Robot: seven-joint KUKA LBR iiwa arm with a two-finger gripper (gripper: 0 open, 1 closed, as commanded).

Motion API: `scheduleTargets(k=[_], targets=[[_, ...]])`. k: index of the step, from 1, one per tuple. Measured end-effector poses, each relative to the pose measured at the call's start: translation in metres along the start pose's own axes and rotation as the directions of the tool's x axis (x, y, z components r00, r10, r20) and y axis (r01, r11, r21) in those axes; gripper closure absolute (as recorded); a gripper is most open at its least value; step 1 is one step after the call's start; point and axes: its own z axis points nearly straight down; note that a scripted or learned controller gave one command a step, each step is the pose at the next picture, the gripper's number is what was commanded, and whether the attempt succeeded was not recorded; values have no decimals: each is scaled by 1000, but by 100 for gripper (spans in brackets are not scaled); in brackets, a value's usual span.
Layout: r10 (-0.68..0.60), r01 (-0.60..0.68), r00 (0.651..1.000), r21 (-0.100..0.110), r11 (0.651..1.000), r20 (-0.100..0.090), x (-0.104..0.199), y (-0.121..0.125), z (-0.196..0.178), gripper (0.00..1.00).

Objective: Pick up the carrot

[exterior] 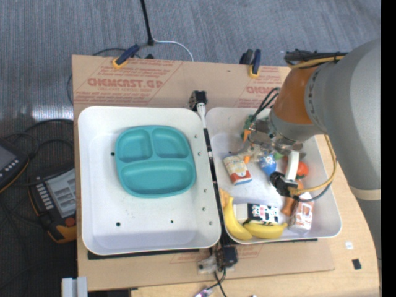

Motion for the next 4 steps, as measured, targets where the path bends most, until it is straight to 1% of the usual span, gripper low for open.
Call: scheduleTargets(k=[1, 2, 3, 4], targets=[[614, -614, 789, 10, 789, 22, 38, 63, -77, 100], [614, -614, 789, 11, 789, 22, 38, 63, -77, 0], [634, -635, 773, 8, 773, 17, 1, 0, 17, 0], [812, -812, 584, 5, 584, 24, 76, -48, -79, 0]])
